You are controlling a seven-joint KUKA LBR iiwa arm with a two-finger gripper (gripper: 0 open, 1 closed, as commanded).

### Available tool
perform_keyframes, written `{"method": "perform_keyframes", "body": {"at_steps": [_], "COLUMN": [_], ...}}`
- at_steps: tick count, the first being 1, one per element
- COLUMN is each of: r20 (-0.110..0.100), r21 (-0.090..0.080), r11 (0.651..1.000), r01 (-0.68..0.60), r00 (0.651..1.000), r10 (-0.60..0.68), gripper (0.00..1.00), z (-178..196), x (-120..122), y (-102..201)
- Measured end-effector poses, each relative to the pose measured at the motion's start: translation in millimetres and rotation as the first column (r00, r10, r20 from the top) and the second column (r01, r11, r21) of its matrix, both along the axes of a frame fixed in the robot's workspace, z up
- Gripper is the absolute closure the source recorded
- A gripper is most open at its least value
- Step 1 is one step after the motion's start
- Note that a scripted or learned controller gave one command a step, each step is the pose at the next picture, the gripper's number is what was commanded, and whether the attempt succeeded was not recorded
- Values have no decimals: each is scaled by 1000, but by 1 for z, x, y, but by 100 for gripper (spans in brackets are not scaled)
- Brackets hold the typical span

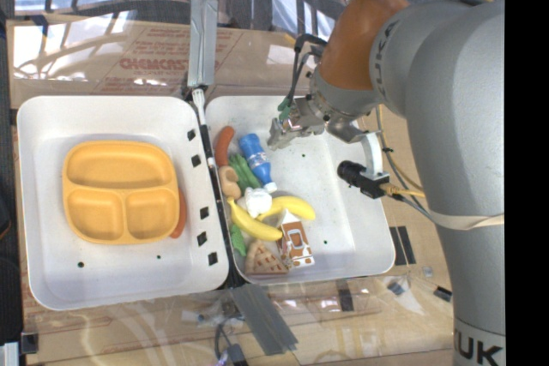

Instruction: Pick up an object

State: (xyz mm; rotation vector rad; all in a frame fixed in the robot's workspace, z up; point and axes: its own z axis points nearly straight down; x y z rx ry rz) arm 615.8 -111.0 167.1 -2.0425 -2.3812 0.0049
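Right bin (364, 257) floor bare beside toy pile (262, 206) crowding its left wall

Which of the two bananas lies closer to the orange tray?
The longer banana, lying along the right bin's left wall. The shorter, curved one sits farther right, away from the orange tray.

Grey arm bent down, claw (286, 126) lowered — wrist tilted

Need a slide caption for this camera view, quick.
Gripper hovers over the right bin beside piled toy food; yellow tray sits in the left bin.
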Motion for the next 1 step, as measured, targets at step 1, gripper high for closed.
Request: {"method": "perform_keyframes", "body": {"at_steps": [1], "r20": [3], "r21": [-1], "r11": [899], "r01": [438], "r00": [899], "r10": [-438], "gripper": [0], "z": [-20], "x": [41], "y": [-12]}}
